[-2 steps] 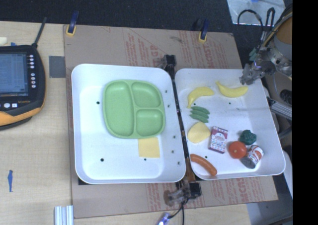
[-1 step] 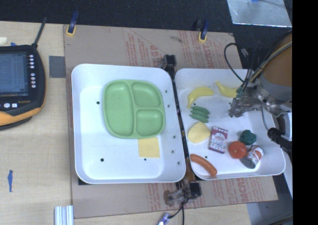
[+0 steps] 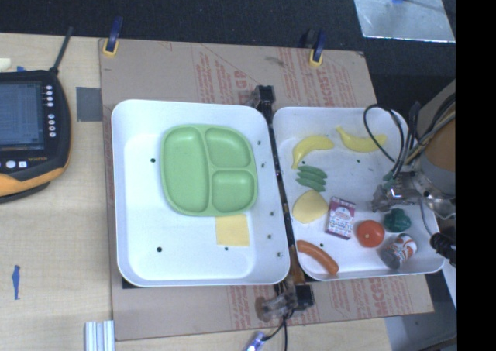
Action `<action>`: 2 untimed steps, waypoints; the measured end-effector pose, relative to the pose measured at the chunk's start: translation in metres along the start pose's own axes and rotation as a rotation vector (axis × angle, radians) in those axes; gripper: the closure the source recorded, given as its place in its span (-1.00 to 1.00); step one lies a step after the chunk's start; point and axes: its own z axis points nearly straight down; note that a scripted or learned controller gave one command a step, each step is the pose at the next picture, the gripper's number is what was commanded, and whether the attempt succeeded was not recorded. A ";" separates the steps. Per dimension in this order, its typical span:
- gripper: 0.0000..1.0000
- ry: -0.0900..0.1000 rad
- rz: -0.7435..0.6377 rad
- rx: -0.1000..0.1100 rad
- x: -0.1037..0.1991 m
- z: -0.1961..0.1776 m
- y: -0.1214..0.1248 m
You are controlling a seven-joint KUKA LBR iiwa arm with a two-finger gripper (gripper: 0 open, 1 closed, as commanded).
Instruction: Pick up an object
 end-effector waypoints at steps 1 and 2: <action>-1.00 0.000 0.001 -0.006 0.022 -0.140 0.097; -1.00 0.001 0.002 0.001 0.064 -0.070 0.037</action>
